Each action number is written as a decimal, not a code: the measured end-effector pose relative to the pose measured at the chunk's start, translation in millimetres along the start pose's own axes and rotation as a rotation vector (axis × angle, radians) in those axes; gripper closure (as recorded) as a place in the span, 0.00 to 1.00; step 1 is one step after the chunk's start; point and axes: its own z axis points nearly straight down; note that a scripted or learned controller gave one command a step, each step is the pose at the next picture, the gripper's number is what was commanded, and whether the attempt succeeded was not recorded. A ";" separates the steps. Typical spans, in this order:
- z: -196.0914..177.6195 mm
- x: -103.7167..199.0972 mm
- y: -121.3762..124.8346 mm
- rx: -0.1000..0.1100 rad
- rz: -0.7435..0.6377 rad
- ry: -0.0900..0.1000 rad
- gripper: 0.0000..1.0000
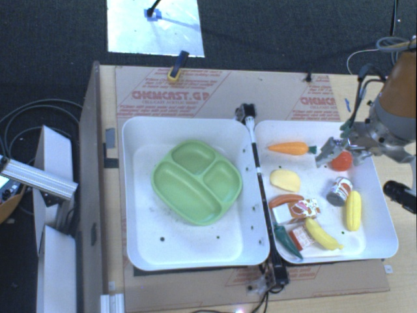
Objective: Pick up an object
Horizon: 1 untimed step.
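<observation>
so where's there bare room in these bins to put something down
Left bin: bare floor all around the green divided plate, widest along the front, below the plate. Right bin: crowded; carrot, tomato, can, bananas and packets fill it. The small free patch there lies between the carrot and the can. The pincer hovers by the tomato.

Bench top (215, 87) is a brownish sheet with red lettering, sitting on dark carpet-like floor (52, 31). Beyond the bench's far edge, a pale shiny square panel (155, 18) lies on the floor, catching light. Left of the bench: black cables (26, 119) and a white box-like stand (55, 240).
</observation>
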 end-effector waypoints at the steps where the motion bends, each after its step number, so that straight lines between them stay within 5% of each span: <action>1: 110.2 31.7 17.3 0.009 -0.004 0.003 0.00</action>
